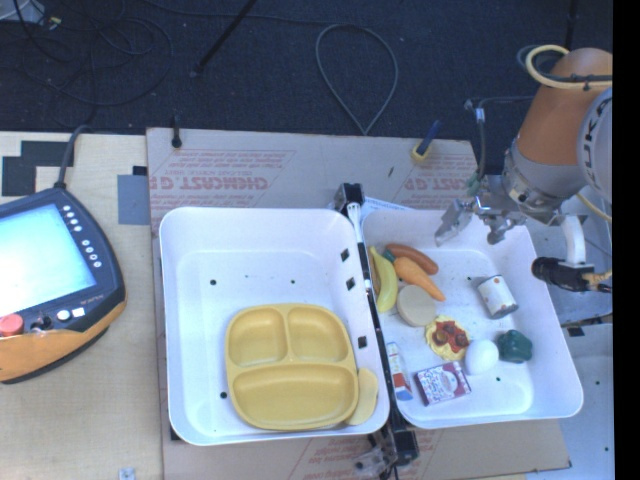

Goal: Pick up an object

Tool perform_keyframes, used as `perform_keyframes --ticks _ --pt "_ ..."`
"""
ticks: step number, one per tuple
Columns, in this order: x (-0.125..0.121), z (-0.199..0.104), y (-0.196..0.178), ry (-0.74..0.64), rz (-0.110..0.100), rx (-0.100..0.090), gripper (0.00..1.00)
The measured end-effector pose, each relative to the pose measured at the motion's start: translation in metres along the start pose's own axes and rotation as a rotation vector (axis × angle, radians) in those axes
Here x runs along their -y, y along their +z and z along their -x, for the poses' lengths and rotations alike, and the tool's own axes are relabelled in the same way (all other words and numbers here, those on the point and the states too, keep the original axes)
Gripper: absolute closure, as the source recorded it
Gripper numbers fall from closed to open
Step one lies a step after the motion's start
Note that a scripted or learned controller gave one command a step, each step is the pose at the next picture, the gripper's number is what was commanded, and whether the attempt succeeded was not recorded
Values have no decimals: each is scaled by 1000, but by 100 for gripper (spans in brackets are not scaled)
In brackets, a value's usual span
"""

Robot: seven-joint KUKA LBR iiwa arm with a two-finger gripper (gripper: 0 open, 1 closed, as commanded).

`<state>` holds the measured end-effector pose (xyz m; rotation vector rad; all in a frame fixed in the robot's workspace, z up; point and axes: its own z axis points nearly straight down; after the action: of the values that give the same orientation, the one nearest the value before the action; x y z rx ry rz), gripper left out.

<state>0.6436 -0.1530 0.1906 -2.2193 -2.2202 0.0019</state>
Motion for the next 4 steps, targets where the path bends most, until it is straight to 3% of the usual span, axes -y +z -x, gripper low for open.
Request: perform_keyframes --ticks 1,2,3,4 --pt "4 -30 86 0 2 1 0" --pt "53 -62 103 3 0 0 0" --pt "113 -37 103 2 0 0 0" --pt "14 -45 103 0 1 0 0"
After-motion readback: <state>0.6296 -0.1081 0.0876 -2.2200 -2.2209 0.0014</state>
